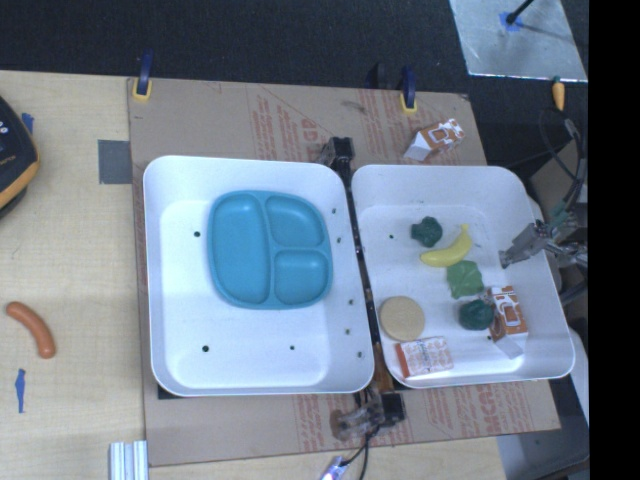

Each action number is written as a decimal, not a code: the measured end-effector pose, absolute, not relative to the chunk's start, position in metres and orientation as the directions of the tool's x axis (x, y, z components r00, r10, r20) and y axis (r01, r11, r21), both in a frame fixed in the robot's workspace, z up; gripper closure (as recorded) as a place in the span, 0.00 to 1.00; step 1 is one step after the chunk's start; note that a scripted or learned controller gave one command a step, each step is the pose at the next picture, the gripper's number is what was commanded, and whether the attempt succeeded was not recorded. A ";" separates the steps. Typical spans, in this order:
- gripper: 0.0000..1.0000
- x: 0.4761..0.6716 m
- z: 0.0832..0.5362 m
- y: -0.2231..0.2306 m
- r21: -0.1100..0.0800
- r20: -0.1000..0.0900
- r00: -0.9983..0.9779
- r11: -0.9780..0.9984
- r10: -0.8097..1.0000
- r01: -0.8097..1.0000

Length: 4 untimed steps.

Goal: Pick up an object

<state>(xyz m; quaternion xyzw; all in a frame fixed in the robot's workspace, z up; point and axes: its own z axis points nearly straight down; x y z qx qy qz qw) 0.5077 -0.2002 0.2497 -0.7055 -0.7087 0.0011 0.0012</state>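
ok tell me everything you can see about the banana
The banana is a small, bright yellow, curved piece, smooth and glossy like plastic toy food. It lies flat in the right bin, upper middle, its raised tip pointing up and right. Its left end is close under a dark green piece; a lighter green piece sits just below it. Whether they touch cannot be told. The gripper is off to its right, apart from it.

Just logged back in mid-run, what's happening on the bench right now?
The pincer sits at the right bin's right edge, holding nothing. The banana, green pieces, round cracker and small packets lie untouched in that bin. The left bin has the blue divided plate. Nothing picked yet.
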 end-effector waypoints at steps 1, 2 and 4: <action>0.00 0.550 0.091 -0.185 -0.002 -0.002 -0.006 0.006 1.000 1.000; 1.00 0.550 0.102 -0.186 -0.002 -0.004 -0.009 0.009 1.000 1.000; 0.00 0.601 0.092 -0.211 -0.002 0.000 -0.005 0.005 1.000 1.000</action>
